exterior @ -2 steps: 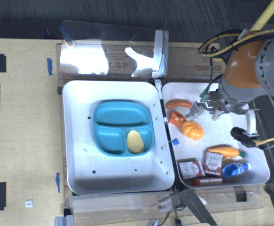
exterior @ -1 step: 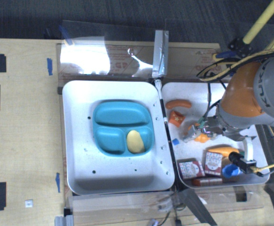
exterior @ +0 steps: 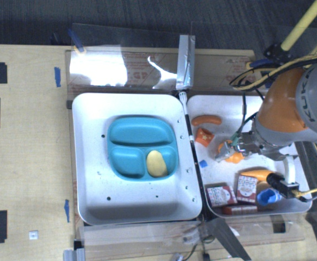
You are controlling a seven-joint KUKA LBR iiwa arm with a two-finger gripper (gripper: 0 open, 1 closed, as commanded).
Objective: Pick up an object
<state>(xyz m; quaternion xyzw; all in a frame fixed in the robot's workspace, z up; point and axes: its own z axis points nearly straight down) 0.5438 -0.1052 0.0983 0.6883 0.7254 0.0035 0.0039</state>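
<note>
My gripper [exterior: 230, 149] hangs low over the middle of the right bin [exterior: 223, 105], reaching in from the right under the orange-banded wrist. A small orange object [exterior: 235, 157] lies right at its tip; whether it sits between the fingers is hidden. Just left of the gripper stands a small orange cup-like piece [exterior: 203, 137], and behind that lies a reddish sausage [exterior: 207, 120]. The left bin [exterior: 87, 145] holds a blue divided plate [exterior: 142, 132] with a yellow oval item [exterior: 156, 163] in its front right compartment.
Along the right bin's front lie two red-and-white packets [exterior: 219, 194] [exterior: 246, 186], an orange-yellow piece [exterior: 259, 174], a blue object [exterior: 267, 197] and a dark red stick [exterior: 240, 210]. A tiny blue chip [exterior: 203, 163] rests near the wall between the bins.
</note>
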